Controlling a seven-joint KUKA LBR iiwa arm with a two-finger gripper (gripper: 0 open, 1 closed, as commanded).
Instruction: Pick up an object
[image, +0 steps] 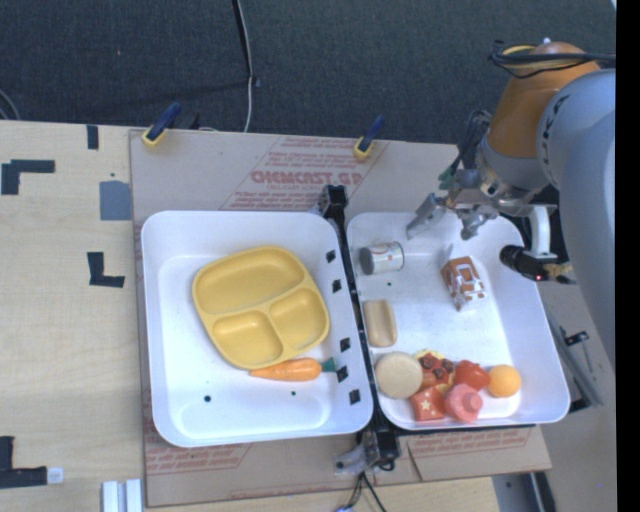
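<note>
Nearest the camera, along the front wall of the right bin, a cluster of toy food was seen: a round tan biscuit-like piece, red and pink pieces touching one another, and a small orange ball at the right end. In the left bin, a toy carrot was laid just against the front edge of a yellow divided plate, which was set at a slant in the middle of that bin. Farther back in the right bin, a tan oblong block was placed near the divider, and a small red-and-white box stood well apart from it toward the right. Behind the block, a grey and white cylinder, possibly a small can, was lying on its side. At the far edge of the right bin, the hand was held above the back rim with its fingers spread apart, and nothing was gripped between them. Beyond the bins, two clamps were fixed to the cardboard sheet covering the surface.
</note>
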